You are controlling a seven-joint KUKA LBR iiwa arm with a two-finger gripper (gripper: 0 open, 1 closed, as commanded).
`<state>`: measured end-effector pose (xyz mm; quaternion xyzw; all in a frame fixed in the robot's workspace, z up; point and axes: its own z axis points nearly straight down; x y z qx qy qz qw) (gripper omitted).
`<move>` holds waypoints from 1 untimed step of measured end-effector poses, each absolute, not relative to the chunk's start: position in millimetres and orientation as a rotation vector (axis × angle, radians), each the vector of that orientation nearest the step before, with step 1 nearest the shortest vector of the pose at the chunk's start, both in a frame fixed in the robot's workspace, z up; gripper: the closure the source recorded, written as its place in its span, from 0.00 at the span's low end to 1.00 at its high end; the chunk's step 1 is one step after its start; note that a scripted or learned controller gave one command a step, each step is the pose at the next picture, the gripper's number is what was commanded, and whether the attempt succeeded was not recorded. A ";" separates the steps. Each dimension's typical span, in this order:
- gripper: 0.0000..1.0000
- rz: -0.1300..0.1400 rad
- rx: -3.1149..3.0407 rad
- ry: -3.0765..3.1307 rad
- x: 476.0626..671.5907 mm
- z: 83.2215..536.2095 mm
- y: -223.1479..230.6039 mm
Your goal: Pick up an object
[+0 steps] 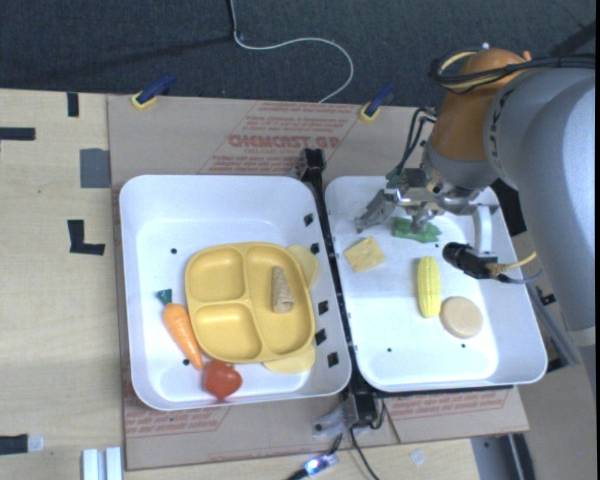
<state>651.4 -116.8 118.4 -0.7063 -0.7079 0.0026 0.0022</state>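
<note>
Working from the near edge outward, I am looking over two shallow white bins, the left bin [140, 268] and the right bin [510, 363] standing side by side. In the left one, nearest, a small red tomato-like piece [221, 378] is lying beside an orange toy carrot [183, 334], and a yellow divided plastic plate [248, 303] is carrying a tan cone-shaped piece [281, 289] in its right compartment. In the right bin, nearest, a round tan biscuit-like disc [461, 317] is sitting just right of a yellow toy corn cob [429, 286], whose long axis is running near to far. Farther and to the left, a pale yellow cheese-like wedge [365, 255] is resting on the bin floor. Farther still, I am hanging my gripper [405, 211] over the far part of the right bin, fingers spread apart and pinching nothing, with a small green flat piece [416, 231] lying just under and to the near-right of my tips. That green piece is the closest candidate, I judge: it is lying almost beneath me, so the coming move is turning on a short shift toward the near right and a straight descent. The wedge is sitting a little nearer and to my left.
</note>
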 end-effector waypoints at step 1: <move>0.00 0.003 -2.221 -2.228 652.6 85.7 -116.6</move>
